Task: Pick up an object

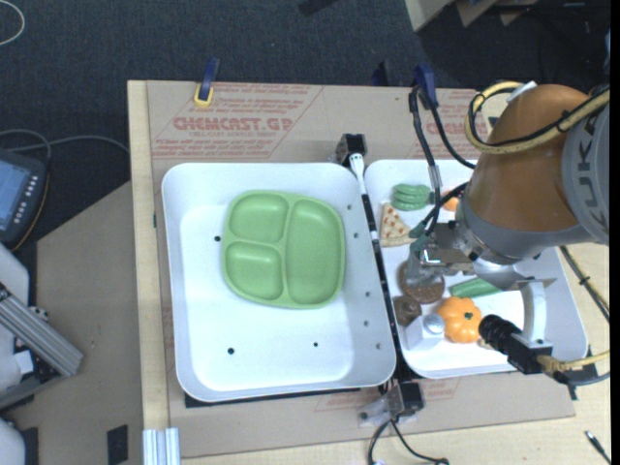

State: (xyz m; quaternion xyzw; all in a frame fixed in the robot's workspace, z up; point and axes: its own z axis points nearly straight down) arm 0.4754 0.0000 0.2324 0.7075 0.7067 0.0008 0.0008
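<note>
We judge the orange pumpkin toy [460, 320], near the right bin's [572, 323] front edge, light, smooth and rounded; grip across its middle. The end effector's [426, 260] state: we cannot tell.

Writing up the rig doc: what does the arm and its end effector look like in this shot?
The arm has a grey shell with a broad, rounded orange band above the wrist. Dark lettering shows on the grey part near the right edge. Yellow and black cables loop over its top, and a black cable runs along it. The end effector is metallic grey and compact; a black cylindrical part with a cable sits below it.
</note>
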